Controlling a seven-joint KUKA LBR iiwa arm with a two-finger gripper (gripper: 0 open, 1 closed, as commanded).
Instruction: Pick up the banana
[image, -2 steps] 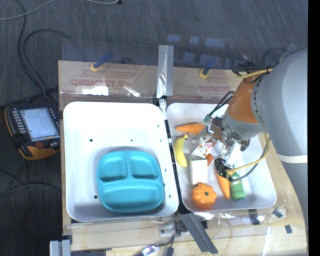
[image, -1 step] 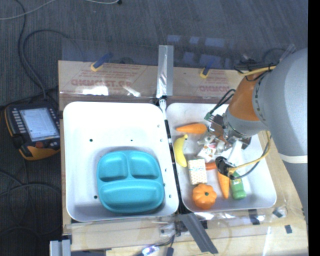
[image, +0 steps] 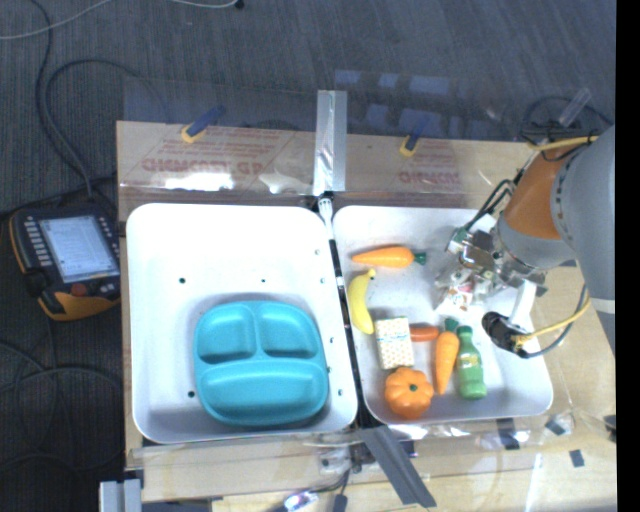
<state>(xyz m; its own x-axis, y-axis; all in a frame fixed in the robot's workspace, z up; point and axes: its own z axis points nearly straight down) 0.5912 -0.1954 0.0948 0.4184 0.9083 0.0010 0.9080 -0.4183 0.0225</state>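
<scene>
The yellow banana (image: 360, 303) lies in the right bin (image: 530, 395), close against its left wall, its length running up and down the view. My gripper (image: 462, 280) hangs over the right half of the same bin, well to the right of the banana and apart from it. The grey arm with its orange band (image: 535, 205) comes in from the right behind it.
An orange carrot (image: 385, 257) lies just above the banana. A cream box (image: 394, 343), a pumpkin (image: 408, 392), a second carrot (image: 446, 360) and a green bottle (image: 468, 365) crowd the bin's lower part. The left bin (image: 160, 250) holds a blue divided tray (image: 262, 362).
</scene>
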